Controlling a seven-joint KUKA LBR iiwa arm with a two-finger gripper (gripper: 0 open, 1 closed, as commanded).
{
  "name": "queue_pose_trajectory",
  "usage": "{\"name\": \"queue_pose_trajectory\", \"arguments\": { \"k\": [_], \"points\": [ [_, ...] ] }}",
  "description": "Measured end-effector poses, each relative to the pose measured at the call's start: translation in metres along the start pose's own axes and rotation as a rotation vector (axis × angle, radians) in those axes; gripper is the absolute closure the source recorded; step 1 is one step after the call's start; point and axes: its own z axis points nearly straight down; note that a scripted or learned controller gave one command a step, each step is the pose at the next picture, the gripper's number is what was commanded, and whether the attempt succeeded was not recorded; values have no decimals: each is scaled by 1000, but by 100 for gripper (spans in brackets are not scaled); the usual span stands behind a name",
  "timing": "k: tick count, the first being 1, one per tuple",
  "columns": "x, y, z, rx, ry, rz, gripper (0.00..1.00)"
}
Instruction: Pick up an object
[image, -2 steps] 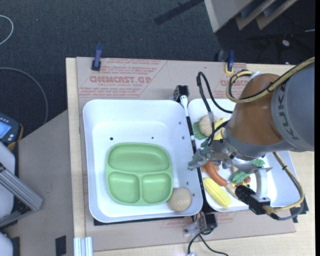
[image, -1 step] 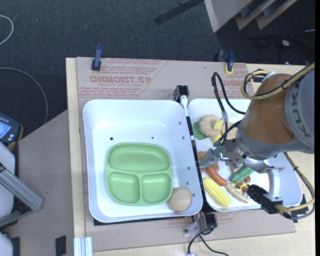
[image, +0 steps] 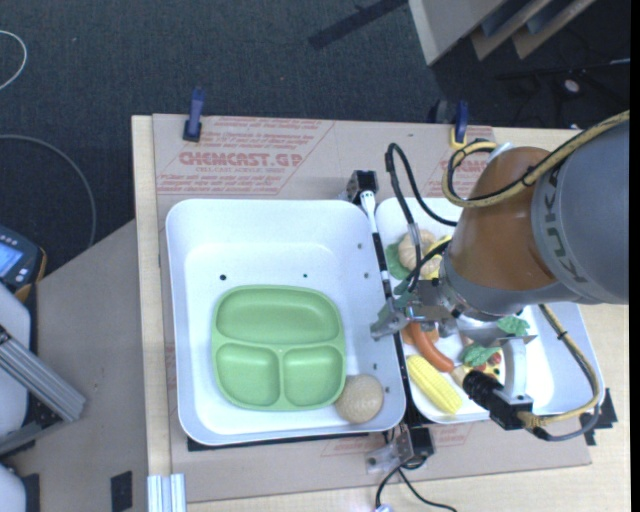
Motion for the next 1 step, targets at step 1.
{"name": "queue_pose_trajectory", "arguments": {
  "k": [1],
  "points": [
    [-2,1,-10,-2,-1,3,100]
  ]
}}
